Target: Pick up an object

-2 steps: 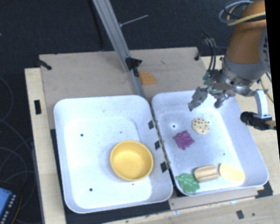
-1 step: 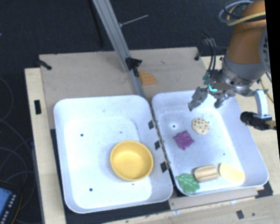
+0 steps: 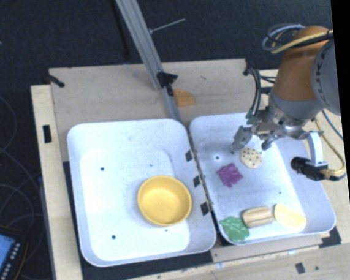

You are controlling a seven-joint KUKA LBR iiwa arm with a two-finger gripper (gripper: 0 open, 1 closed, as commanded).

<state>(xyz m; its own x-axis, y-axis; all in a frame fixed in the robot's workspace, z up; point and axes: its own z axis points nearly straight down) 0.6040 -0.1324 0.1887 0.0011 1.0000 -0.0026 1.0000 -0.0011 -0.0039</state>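
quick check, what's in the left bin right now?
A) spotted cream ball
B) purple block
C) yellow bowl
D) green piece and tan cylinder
C: the yellow bowl sits alone in the left bin, while the purple block, the green piece, the tan cylinder and the spotted cream ball all lie in the right bin.

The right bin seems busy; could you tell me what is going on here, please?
The arm reaches in from the right, and its claw hangs open over the right bin, just above a speckled ball. Nothing sits between its fingers. A purple piece, a green piece, a tan cylinder and a yellow disc lie in that bin. A yellow bowl sits in the left bin.
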